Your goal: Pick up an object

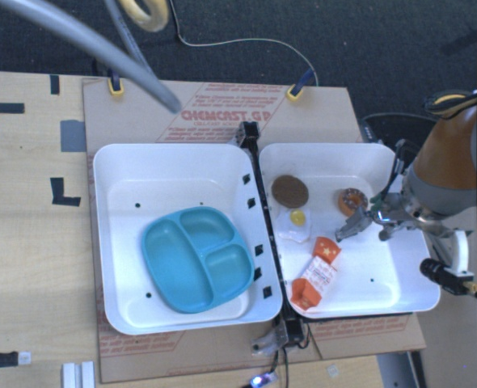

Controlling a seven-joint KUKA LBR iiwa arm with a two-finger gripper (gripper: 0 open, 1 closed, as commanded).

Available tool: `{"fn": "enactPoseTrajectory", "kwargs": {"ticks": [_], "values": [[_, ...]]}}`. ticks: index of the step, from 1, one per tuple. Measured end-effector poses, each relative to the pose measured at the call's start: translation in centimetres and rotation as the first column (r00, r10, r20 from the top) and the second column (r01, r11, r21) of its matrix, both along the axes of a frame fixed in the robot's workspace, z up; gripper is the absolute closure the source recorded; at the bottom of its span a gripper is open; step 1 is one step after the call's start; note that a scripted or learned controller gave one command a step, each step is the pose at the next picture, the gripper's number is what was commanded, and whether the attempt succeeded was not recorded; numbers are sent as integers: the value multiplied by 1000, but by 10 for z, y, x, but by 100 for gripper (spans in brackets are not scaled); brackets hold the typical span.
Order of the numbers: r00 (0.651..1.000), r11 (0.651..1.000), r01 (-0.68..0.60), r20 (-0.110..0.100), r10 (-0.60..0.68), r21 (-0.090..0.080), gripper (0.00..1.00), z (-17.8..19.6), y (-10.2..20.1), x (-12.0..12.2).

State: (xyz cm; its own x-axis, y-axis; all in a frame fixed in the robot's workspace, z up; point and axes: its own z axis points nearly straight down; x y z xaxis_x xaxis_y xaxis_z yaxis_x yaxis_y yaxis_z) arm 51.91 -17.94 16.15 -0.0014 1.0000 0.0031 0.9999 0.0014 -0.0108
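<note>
Bins: two shallow white ones. Left bin (113, 241) holds one blue three-compartment plastic tray (196, 257). Right bin (408, 293) holds one brown disc (289, 191), one small yellow piece (298, 217), one orange-and-white packet (315, 275), one orange round object (352, 200). Gripper (360, 223) hovers beside it, grip state unreadable.

Glossy blue plastic tray (196, 257) in smooth white plastic bin (113, 217).

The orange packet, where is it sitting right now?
In the camera view the orange packet lies in the right bin, toward its near-left part, below the small yellow piece and left of the gripper.
</note>
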Motion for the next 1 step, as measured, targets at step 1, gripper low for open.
{"fn": "enactPoseTrajectory", "kwargs": {"ticks": [1], "values": [[1000, 1000, 1, -1, -1, 1, 0, -55, 8, -10]]}}
